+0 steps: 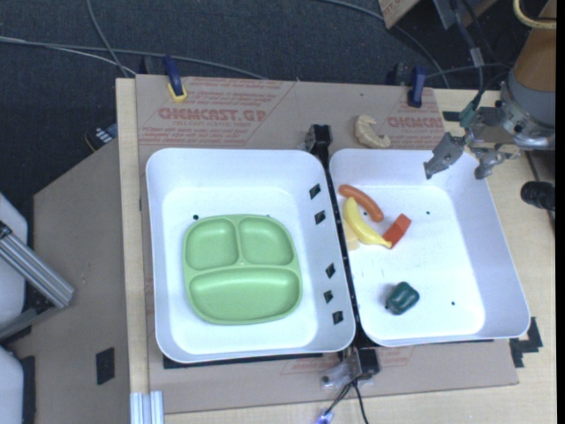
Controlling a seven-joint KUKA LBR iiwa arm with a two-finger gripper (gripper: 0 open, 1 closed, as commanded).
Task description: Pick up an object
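While nothing is yet lifted, the pick remains wholly outstanding.
Gripper hovers with fingers spread and holding nothing above the right bin's far edge; inside that bin lie a banana, orange sausage, red block and green pepper.

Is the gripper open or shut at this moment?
Open. The gripper hangs over the far right corner of the right bin, its two fingers spread apart with nothing between them.
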